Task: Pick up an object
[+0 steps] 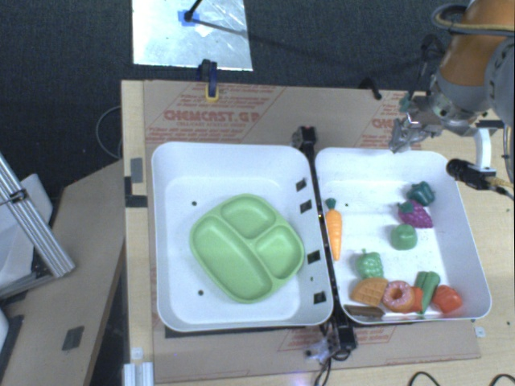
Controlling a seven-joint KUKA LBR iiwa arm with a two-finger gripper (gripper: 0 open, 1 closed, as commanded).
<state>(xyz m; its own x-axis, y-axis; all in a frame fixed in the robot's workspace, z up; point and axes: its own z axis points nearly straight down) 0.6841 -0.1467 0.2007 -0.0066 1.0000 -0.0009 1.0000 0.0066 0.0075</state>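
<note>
Above the far rim of the right bin (463, 215), the gripper (402, 139) hangs with nothing between its fingers; how far they are parted cannot be told. Toy foods, including a carrot (334, 232) and grapes (414, 214), lie unlifted inside that bin; picking remains undone.

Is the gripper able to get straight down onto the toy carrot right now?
Probably yes: the toy carrot lies alone by the right bin's left wall, nothing over it; the gripper hovers over the far rim.
</note>
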